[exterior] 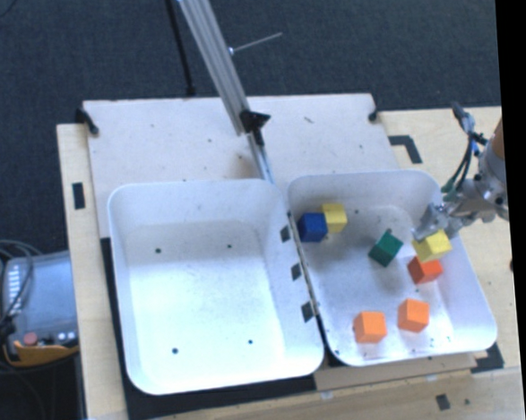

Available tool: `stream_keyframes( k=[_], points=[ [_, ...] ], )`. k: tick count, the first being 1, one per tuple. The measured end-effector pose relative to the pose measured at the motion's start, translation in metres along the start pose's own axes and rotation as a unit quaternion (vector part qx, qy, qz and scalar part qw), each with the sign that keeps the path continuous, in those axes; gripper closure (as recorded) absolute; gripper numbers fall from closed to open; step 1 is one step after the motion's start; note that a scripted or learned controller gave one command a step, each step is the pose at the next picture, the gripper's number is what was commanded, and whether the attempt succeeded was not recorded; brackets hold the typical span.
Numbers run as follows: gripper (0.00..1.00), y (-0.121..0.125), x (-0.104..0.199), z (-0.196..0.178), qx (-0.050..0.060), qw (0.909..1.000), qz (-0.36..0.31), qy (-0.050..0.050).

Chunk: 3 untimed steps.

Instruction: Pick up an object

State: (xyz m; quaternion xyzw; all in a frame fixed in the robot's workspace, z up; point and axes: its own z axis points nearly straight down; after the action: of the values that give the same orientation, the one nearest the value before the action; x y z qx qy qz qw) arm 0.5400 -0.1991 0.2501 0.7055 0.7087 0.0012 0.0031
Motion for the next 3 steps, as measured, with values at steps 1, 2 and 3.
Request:
stream_keyframes(
  k=[1,2,3],
  points=[
    [1.00,0.001,-0.001,-0.013,0.002,1.0000,-0.001,0.001],
    [1.00,0.010,0.043,-0.014,0.003,1.0000,-0.001,0.002],
    [1.00,0.027,0.103,-0.010,0.003,1.0000,-0.002,0.002]
  ],
)
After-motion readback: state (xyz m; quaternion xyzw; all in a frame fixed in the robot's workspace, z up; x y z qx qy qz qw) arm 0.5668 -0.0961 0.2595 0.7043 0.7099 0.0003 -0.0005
